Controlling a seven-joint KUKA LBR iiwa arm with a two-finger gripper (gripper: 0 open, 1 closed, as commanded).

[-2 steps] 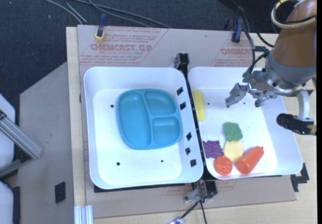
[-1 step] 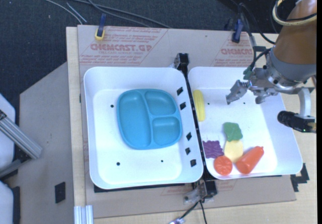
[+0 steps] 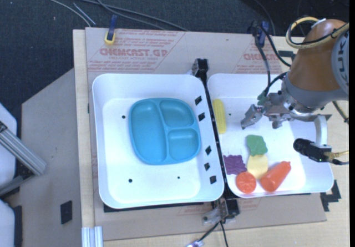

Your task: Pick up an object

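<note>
Two white bins side by side: left bin (image 3: 105, 129) holds a blue divided plate (image 3: 165, 130); right bin (image 3: 238, 86) holds the toy food. Corn (image 3: 220, 116) lies along its left wall. A cluster sits near the front: green piece (image 3: 256, 144), yellow piece (image 3: 257, 164), purple grapes (image 3: 233, 163), tomato (image 3: 246, 183), carrot (image 3: 275, 176). Gripper (image 3: 264, 118) hovers over the right bin, between corn and green piece, fingers spread, nothing between them.
</note>
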